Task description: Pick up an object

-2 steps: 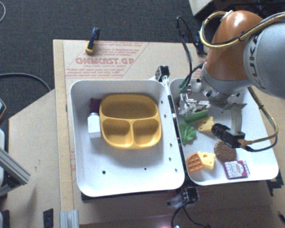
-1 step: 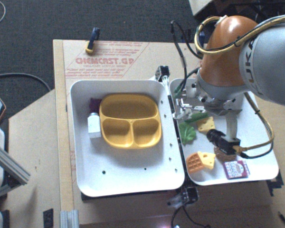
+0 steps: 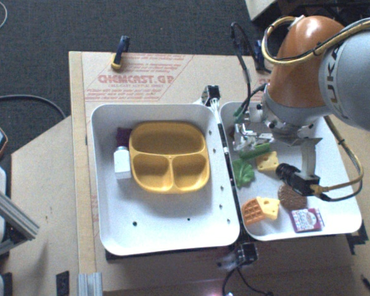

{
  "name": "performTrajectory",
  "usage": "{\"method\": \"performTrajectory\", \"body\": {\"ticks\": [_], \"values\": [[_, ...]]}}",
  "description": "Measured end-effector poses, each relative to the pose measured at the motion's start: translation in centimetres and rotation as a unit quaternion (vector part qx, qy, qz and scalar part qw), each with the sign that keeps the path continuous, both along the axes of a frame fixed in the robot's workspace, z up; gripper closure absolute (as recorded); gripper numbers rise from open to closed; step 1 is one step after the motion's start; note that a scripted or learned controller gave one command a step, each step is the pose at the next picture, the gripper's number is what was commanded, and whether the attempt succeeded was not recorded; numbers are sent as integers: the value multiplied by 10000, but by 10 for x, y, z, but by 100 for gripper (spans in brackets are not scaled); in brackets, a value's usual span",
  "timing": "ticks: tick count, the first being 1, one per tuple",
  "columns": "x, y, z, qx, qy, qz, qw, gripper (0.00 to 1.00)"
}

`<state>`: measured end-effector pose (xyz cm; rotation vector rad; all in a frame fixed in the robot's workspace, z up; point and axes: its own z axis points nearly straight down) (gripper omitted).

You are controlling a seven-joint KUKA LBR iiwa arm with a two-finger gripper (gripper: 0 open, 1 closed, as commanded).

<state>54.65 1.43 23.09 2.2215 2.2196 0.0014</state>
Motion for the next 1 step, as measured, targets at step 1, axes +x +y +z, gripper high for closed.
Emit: {"method": "performTrajectory", "body": {"ticks": [1], "values": [[6,9,-17,2,26,7,10000,100]]}}
